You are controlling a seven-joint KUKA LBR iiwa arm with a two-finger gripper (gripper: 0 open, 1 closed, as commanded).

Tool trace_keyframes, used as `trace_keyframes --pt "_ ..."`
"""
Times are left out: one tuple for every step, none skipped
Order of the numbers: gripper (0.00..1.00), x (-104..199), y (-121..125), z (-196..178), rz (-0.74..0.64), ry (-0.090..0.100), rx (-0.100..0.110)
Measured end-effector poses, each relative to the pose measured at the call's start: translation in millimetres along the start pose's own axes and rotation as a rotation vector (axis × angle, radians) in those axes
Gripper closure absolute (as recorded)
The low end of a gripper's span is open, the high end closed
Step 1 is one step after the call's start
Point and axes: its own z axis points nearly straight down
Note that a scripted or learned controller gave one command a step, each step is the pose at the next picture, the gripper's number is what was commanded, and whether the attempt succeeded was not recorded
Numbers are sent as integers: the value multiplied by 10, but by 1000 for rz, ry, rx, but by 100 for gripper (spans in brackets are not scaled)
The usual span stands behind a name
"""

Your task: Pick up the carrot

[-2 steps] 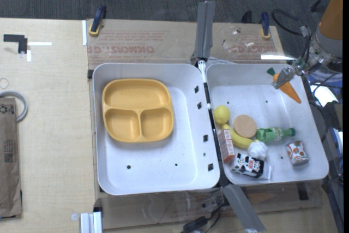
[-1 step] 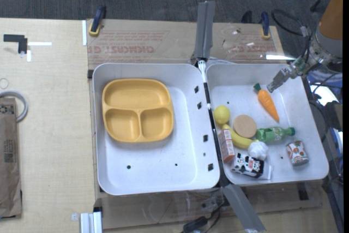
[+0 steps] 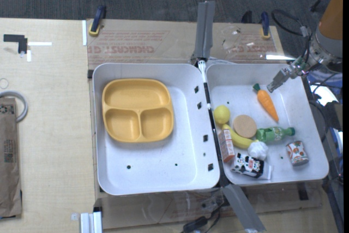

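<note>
The claw (image 3: 276, 82) hangs over the upper right part of the right bin (image 3: 311, 117), just above the carrot's green top; whether it is spread or closed I cannot tell. The carrot (image 3: 267, 105) lies slantwise on the bin floor. Below it sit a lemon (image 3: 221, 114), a tan disc (image 3: 245, 126), a banana (image 3: 240, 141), a green bottle (image 3: 275, 133), a small can (image 3: 297, 153) and a black-and-white carton (image 3: 250, 165). The left bin (image 3: 147, 172) holds a yellow divided plate (image 3: 138, 110). The arm (image 3: 327, 30) slants down from the upper right.

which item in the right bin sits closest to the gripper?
The carrot: its green-topped end lies just beside the gripper, while the other items lie lower in the bin.
</note>
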Motion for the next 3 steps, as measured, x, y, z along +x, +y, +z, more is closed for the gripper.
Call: trace_keyframes --pt "0 -123 -157 1080 -251 2 1" --pt "100 -151 -143 941 -248 -7 -6" --pt "0 -138 -149 969 -248 -3 -3"
